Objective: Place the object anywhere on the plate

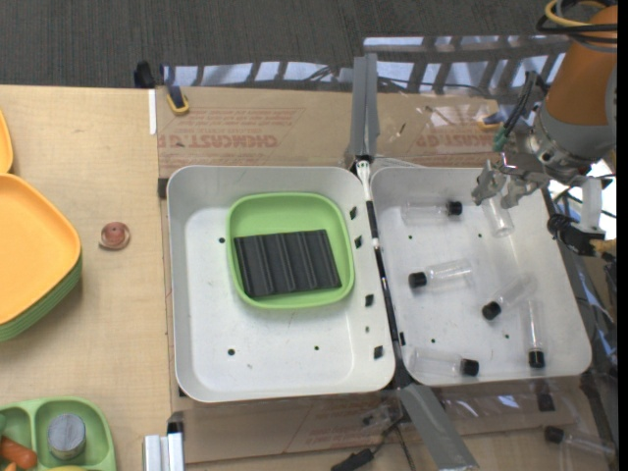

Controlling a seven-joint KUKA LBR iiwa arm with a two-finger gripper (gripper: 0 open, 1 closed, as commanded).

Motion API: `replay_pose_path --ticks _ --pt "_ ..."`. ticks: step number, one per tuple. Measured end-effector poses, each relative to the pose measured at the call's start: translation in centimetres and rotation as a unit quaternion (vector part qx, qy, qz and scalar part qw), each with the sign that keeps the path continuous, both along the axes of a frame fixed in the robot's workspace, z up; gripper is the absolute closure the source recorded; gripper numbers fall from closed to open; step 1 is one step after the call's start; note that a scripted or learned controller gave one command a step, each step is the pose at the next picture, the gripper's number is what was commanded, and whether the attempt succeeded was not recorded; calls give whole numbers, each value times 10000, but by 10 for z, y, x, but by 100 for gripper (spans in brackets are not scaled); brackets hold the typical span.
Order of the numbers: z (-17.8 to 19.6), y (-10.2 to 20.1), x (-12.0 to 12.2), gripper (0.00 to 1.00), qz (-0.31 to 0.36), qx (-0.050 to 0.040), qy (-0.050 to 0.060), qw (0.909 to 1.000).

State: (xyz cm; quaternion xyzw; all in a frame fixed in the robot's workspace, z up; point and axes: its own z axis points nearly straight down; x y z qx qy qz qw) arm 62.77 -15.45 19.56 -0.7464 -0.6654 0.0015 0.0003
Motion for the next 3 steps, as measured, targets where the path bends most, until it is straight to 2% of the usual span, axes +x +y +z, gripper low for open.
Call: replay_pose_path --ticks 1,2,3 --pt "-34 11 -80 100 504 11 7 9987" --pt "-5 76 -96 100 1492 12 1 9888" --pt "1 151 -76 100 1932 6 -5 9812"
